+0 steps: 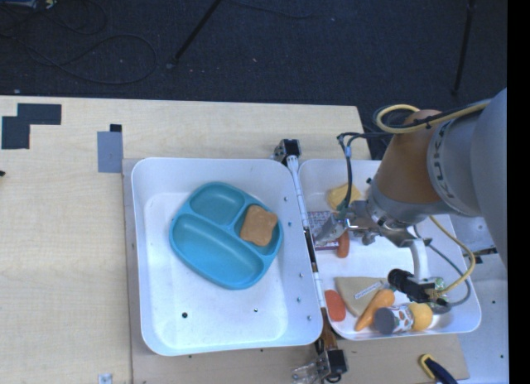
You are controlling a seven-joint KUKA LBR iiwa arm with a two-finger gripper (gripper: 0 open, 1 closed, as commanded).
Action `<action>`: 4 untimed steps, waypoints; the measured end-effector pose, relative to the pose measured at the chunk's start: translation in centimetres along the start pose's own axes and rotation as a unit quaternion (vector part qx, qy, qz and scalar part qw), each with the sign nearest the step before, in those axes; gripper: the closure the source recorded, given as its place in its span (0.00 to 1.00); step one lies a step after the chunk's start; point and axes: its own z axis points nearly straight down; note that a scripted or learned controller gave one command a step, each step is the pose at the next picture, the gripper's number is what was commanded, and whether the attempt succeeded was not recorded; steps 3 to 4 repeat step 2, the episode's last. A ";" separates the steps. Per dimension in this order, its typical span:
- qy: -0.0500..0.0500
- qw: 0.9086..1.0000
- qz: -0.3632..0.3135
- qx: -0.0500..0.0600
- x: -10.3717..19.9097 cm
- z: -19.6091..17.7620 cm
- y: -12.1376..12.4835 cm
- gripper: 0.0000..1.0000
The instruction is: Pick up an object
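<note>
Gripper (341,230) low in right bin (464,320), centre-right of frame; finger state cannot tell. Carrot (374,309) at lower right: likely light, stiff, smooth; judge mid-length across its width the safest hold

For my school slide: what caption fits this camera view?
Robot arm reaching into the right bin of toys, beside a blue plate holding toast.

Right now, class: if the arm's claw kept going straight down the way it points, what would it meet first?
Probably the small red-orange piece on the right white bin's floor, just under the claw; depth is unclear.
</note>
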 end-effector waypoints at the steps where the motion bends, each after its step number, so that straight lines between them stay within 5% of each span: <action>1: -0.001 1.000 0.001 0.001 -0.1 -1.0 0.0 1.00; 2: 0.001 1.000 -0.002 0.007 6.9 -9.4 -1.0 1.00; 4: 0.001 1.000 -0.002 0.007 6.9 -9.4 -1.0 1.00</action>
